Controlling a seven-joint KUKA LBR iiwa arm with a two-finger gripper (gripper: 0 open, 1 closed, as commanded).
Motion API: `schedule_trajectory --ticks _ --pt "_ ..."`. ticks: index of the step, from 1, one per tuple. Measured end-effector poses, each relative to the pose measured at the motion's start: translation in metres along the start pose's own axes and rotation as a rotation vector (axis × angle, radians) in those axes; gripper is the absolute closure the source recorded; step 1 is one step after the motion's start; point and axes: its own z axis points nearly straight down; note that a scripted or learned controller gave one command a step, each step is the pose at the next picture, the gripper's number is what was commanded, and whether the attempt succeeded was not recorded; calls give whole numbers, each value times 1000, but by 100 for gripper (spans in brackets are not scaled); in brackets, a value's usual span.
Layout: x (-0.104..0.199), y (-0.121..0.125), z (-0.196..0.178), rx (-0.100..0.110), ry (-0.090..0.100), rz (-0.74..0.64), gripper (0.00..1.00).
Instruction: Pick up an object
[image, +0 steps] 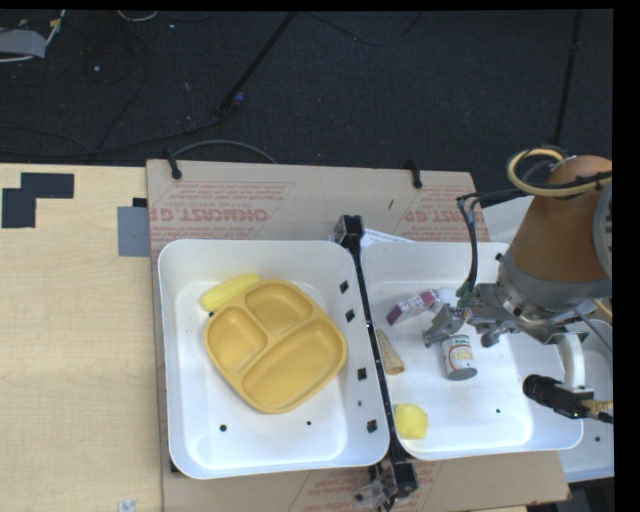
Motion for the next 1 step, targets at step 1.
schedule_trajectory --ticks 1 --pt "0 3 -6 -11 -1 -2 0"
